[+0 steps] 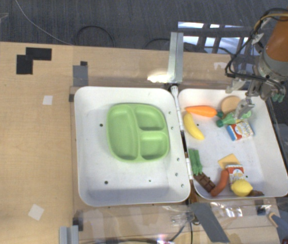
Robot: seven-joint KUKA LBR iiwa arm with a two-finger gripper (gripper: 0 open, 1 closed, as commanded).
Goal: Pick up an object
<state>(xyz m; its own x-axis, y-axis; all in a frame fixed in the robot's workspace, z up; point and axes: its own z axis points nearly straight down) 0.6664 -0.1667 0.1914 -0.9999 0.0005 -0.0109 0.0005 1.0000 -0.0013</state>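
Observation:
The right bin holds several toy foods. An orange carrot and a yellow banana lie at its upper left. A tan round bread piece, a small green toy and a blue, white and red carton sit at the upper right. My gripper hangs over the bin's far right, just above the carton and beside the bread piece. Nothing shows held in it.
A green divided plate lies in the left bin. Near the right bin's front are a green pod, a chocolate bar, a sausage, a lemon and a cheese wedge. A metal post stands behind the bins.

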